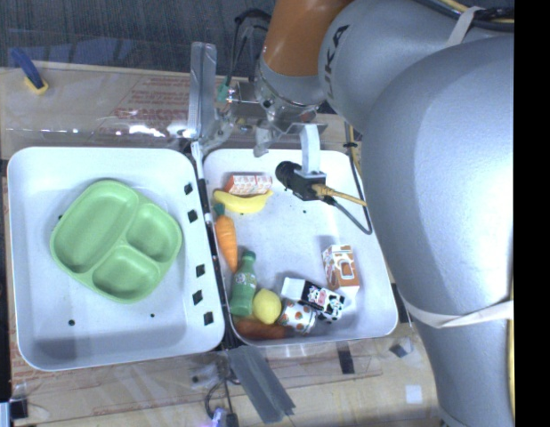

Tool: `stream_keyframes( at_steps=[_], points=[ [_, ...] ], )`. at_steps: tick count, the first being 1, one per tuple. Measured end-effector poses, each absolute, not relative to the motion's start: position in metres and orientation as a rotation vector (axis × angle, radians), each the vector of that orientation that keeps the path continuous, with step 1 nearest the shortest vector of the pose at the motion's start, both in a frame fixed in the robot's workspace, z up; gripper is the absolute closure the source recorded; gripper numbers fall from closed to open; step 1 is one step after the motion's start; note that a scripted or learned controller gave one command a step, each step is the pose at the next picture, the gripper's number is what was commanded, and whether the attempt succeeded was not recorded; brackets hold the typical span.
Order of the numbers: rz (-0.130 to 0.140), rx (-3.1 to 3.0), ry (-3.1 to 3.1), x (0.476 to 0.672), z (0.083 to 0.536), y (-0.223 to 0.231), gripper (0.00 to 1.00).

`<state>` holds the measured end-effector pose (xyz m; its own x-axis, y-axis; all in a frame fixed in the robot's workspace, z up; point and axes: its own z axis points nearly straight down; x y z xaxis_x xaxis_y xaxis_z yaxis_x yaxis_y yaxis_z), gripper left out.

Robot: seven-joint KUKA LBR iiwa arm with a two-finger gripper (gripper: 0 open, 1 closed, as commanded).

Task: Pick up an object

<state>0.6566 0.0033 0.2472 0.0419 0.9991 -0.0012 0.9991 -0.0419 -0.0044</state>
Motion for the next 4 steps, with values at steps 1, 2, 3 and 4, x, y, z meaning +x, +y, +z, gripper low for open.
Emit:
stream_keyframes(
  at_steps=[1,2,3,4],
  points=[
    [0.005,-2.199,-2.239,0.656,0.191,0.006,0.00],
    [0.003,-2.294,-2.145,0.656,0.193,-0.014,0.00],
    [0.004,-2.238,-2.201,0.649,0.147,-0.092,0.00],
    [-0.014,-2.064,-2.378,0.656,0.101,-0.099,0.00]
  ],
)
